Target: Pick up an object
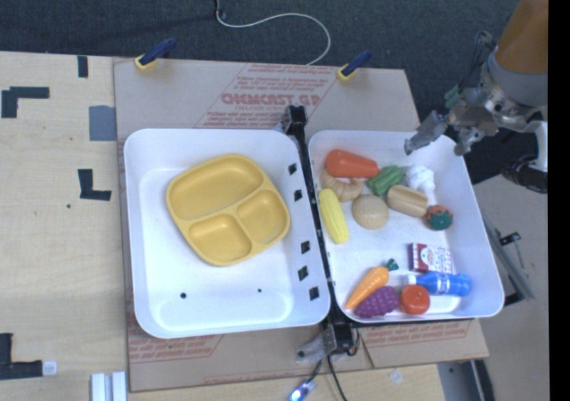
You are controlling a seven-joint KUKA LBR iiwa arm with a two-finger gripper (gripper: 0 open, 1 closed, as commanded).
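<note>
My gripper (443, 139) hangs over the far right corner of the right bin (476, 212), open, with nothing between its fingers. Just below it lie a white toy (420, 178), a green pepper (386, 179) and a tan bun (407, 200). Farther left in the same bin are a red-orange pepper (350, 163), a yellow corn cob (334, 215) and a beige potato (370, 211). At the near end sit a carrot (367, 288), purple grapes (378, 303), a tomato (414, 299), a blue bottle (443, 283) and a red carton (430, 257).
The left bin (142, 239) holds a yellow divided plate (229, 209). Black clips run along the wall between the bins (307, 212). A white cable (267, 20) loops over the dark floor behind the bench.
</note>
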